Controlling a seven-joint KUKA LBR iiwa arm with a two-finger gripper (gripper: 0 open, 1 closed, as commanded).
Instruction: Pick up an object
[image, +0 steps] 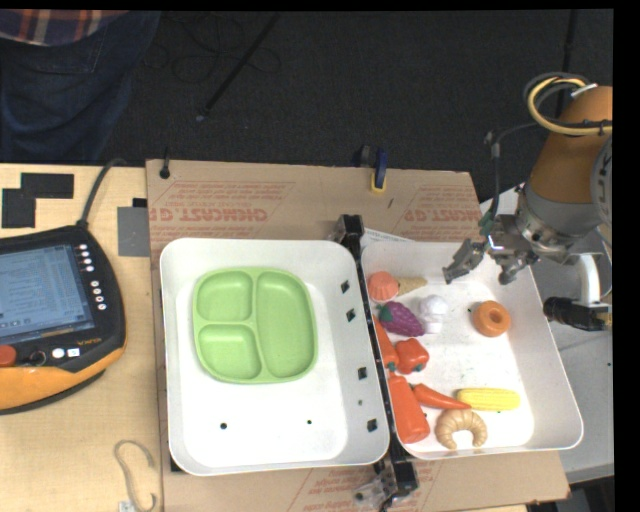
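**End effector above the toy-food bin, nothing in its grip**

The arm (565, 160) comes in from the right, and its upper part is cut off by the frame edge, so only the orange band and grey wrist can be followed. The end effector (488, 262) hangs over the back edge of the right bin (545, 400), its two dark fingers spread apart with nothing between them. Their tips are small and dark against the bin wall, hard to read in detail.

The right bin holds glossy plastic play food. An orange ring-shaped doughnut (491, 318) lies apart from the rest, near the end effector. Along the bin's left wall sits a crowded row: a peach-coloured round piece (383, 285), a purple lumpy piece (401, 319), a red pepper (411, 353) and a long carrot (405, 405), overlapping so their outlines blur together. A small white object (434, 306) is too pale to identify. Nearer the front lie a yellow corn cob (488, 399) and a curved tan croissant (461, 428).

The left bin (200, 420) carries a smooth green divided plate (255, 326) with three compartments. A handheld control pendant (50, 315) sits on the table at far left, partly cropped.
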